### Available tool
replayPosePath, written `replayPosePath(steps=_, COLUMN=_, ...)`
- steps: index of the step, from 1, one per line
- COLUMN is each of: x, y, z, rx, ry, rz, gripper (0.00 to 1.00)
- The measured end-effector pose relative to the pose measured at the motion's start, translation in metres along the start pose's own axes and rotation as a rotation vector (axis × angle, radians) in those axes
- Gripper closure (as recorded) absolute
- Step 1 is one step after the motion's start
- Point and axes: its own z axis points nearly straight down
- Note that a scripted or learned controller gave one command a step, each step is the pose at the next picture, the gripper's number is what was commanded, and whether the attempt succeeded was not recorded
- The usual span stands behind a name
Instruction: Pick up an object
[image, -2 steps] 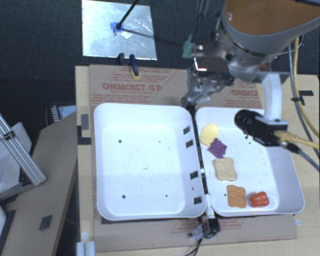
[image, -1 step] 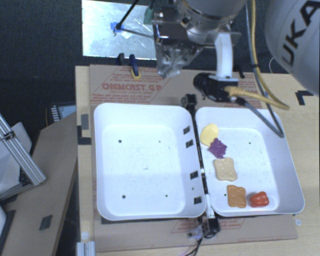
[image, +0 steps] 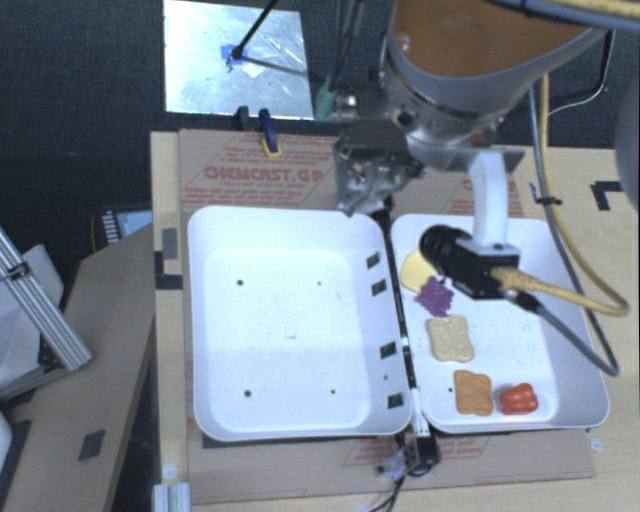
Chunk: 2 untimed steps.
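Toy food pieces, five of them, were all lying in the right-hand bin (image: 585, 390) as the camera saw it, and none of them was at the gripper (image: 365, 195). The gripper sat up at the far end of the seam where the two bins met, pointing down at the rim there. Honestly couldn't tell if it was spread or pressed together, it was just a dark metal blur at that angle.

Just right of it a white bracket (image: 490, 205) hung off the wrist, carrying a black cylinder (image: 450, 255) with a yellow cable (image: 570, 295) trailing off to the right. That cylinder hovered over the far left part of the right bin, partly covering a flat yellow piece (image: 414, 268). Right beside the yellow one was a little purple bunch, grapes by the look of it (image: 435, 295). Toward the near side came a pale cracker-like slice (image: 450, 339), then an orange toast-looking piece (image: 473, 392), with a red piece (image: 517, 398) just beside that, near the front wall. Too small to say what the red one was meant to be.

Above all that the arm (image: 470, 50) loomed in with its orange band up top.

The left bin (image: 280, 310) showed its white floor with a few dark specks. Both bins sat on a brown cardboard sheet (image: 260, 172) printed with red CHEMCAST lettering, with a blue and yellow clamp (image: 268, 135) at its far edge. Behind it lay a shiny foil-like panel (image: 235, 60), and an aluminium rail (image: 35, 310) leaned in at the left.
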Motion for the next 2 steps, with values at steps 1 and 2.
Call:
replayPosePath(steps=1, x=0.029, y=0.034, z=0.002, rx=-0.001, ry=-0.001, rz=-0.001, gripper=1.0)
replayPosePath(steps=2, x=0.026, y=0.092, z=0.002, rx=-0.002, ry=-0.002, rz=0.008, gripper=1.0)
